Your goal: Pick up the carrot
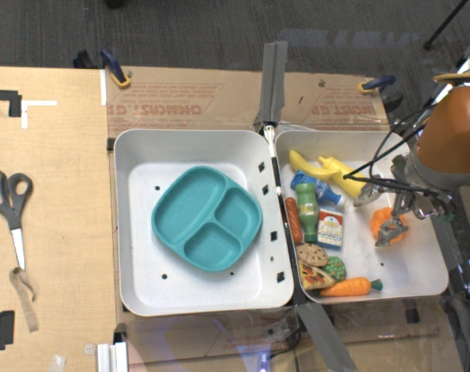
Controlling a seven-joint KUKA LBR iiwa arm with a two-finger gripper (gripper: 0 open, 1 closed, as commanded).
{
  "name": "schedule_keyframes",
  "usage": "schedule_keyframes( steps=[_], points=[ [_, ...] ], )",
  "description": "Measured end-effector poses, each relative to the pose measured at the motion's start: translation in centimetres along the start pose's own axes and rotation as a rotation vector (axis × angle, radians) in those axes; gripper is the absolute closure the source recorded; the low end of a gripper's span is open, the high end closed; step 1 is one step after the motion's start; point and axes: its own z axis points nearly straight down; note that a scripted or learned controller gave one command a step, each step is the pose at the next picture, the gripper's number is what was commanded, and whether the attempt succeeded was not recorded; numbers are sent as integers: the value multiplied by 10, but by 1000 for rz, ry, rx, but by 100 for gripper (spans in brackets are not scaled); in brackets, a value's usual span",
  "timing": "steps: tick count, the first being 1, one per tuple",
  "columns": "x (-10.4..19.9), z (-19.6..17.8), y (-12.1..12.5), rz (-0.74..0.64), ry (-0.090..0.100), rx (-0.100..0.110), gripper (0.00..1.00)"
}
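Note:
The carrot (346, 287) is orange with a green top and lies flat along the front wall of the right bin (420, 281), its top pointing right. My gripper (386, 222) hangs over the right half of that bin, up and to the right of the carrot and well apart from it. Directly at the gripper sits a small orange item (392, 225); whether it is gripped is unclear. The grey arm with its orange band (451, 134) comes in from the right.
Left part of the right bin holds a yellow banana (318, 167), a blue bottle (304, 183), a green can (308, 207), a sausage (294, 220), a small box (331, 229), a cookie (313, 254). A teal divided plate (207, 218) lies in the left bin. Scissors (10, 200) rest far left.

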Motion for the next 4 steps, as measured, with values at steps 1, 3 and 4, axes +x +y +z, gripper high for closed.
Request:
schedule_keyframes(
  steps=[1,3,4],
  points=[
    [18,-1,-11,-106,1,0,0],
    [35,-10,-8,-118,-3,-1,100],
    [66,-2,8,-422,2,-3,100]
  ],
)
